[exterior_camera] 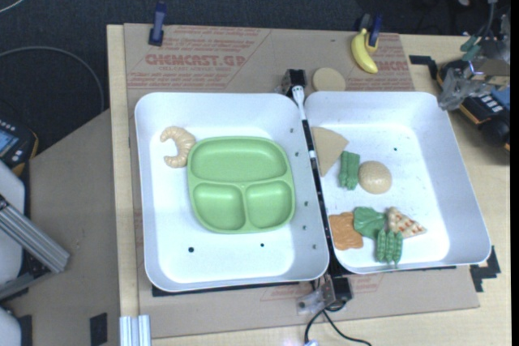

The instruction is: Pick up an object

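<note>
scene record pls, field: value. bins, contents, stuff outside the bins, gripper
left bin: green divided plate, croissant beside it at the upper left
right bin: tan wedge, green pod, round bun, orange cracker, pizza slice, green leafy pieces clustered near the front edge
outside bins: banana and a tan disc on the board behind the right bin
gripper: at the right bin's far right corner, above its rim; nothing visible between the fingers; open or shut unclear
</note>
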Robot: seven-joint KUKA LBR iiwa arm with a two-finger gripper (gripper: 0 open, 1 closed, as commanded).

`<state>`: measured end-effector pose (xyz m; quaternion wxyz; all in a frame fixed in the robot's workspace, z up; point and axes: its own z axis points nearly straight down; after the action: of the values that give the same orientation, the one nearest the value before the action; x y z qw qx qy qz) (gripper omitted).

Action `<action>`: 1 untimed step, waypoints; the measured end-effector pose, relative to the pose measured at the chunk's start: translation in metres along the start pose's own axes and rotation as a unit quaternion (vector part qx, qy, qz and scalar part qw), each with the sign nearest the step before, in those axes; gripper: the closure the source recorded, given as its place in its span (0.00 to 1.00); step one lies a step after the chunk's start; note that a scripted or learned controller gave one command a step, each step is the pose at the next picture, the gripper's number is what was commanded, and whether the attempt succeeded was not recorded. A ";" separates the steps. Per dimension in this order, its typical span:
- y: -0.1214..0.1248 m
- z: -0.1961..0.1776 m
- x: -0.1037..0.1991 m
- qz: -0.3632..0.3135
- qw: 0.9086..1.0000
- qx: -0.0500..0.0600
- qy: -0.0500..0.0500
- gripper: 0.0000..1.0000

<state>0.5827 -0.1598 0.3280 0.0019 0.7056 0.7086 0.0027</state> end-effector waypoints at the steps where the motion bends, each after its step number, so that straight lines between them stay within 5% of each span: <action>1: 0.006 -0.217 0.016 0.001 1.000 -0.007 -0.003 1.00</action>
<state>0.5873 -0.1435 0.5452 0.0094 0.7063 0.7079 0.0054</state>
